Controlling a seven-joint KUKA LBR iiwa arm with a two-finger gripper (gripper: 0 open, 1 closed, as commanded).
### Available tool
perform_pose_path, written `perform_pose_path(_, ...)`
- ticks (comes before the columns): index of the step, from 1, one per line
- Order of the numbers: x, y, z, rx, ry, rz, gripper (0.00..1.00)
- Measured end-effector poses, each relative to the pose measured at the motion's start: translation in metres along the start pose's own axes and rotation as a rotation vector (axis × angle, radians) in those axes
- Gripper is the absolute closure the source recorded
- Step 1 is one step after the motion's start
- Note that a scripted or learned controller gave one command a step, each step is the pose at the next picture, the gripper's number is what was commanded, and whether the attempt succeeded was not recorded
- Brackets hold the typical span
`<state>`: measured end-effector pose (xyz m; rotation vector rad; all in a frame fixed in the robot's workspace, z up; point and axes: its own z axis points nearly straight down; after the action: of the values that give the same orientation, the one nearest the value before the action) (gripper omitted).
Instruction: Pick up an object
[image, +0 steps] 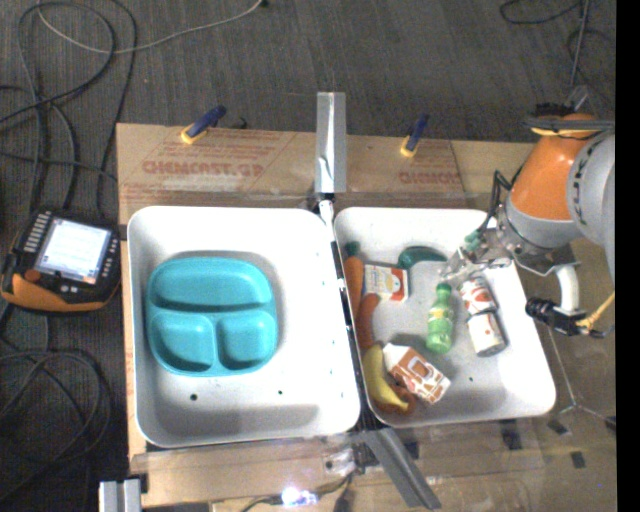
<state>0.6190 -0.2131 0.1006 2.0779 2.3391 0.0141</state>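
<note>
Grey arm, orange wrist band

Teal divided tray in left bin. Handheld pendant on floor left of counter. Two blue-yellow clamps at counter's far edge. Black cables across carpet.
</note>
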Motion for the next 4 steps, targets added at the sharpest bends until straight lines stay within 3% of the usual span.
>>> perform_pose_path(1,0.000,0.000,0.000,0.000,0.001,0.000,0.00)
perform_pose_path(2,0.054,-0.030,0.010,0.004,-0.005,-0.075,0.00)
perform_pose_path(3,0.039,0.055,0.013,0.016,0.002,-0.101,0.00)
perform_pose_path(4,0.014,-0.012,-0.025,0.016,0.004,-0.210,0.00)
